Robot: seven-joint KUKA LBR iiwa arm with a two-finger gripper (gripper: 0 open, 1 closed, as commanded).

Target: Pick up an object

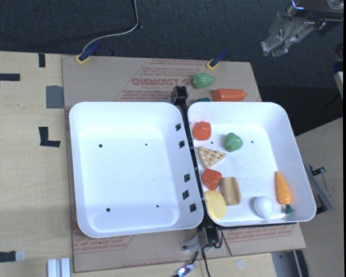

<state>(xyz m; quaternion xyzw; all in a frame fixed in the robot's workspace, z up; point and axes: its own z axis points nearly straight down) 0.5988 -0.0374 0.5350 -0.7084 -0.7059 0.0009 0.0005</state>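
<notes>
Fingers [271, 44] of the gripper [275, 48] look slightly parted with nothing between them (they are small and a little blurred). The gripper hangs high at the upper right, beyond the back corner of the right bin [289, 126] and well apart from everything in it. I judge it has not yet chosen a target.

The things to pick up are toy foods, loose in the right bin and mostly crowded against its left wall. None is stacked, which should leave room for a grip from above.

- A red piece [201, 130], rounded and smooth, sits near the back.
- A green piece [233, 141], glossy and lumpy, lies just right of it, with bare floor around it.
- A tan wedge [210, 156] has a criss-cross pattern (like a waffle or pizza slice) and lies flat.
- A second red lump [211, 179] touches a brown loaf [230, 190].
- A pale yellow oval [215, 205] rests in the front left corner.
- A white egg [262, 206] lies at the front, smooth and likely to roll.
- A carrot [283, 189], orange and tapered, lies along the right wall with its green end at the front.

The left bin [127, 166] is shallow white plastic with rounded corners. Both bins rest on a cardboard sheet [155, 79]. A green toy [203, 80] and an orange-red one [229, 95] lie on the sheet behind the bins, probably spilled.
</notes>
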